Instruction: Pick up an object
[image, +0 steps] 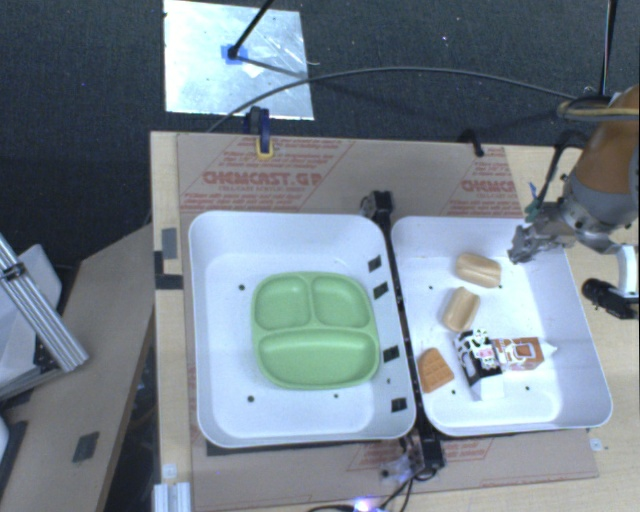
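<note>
- We see the arm (607, 165) as a rounded body, orange-brown on its upper part with grey metal below
- We note a pale, light band at its very top edge
- We see the tool (524, 246) as a small, dull grey metal piece, too blurred for finer detail
- We spot a thin dark cable beside the wrist

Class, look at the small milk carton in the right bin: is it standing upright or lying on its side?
Lying on its side. The carton shows its long printed face upward on the floor of the right bin.
</note>
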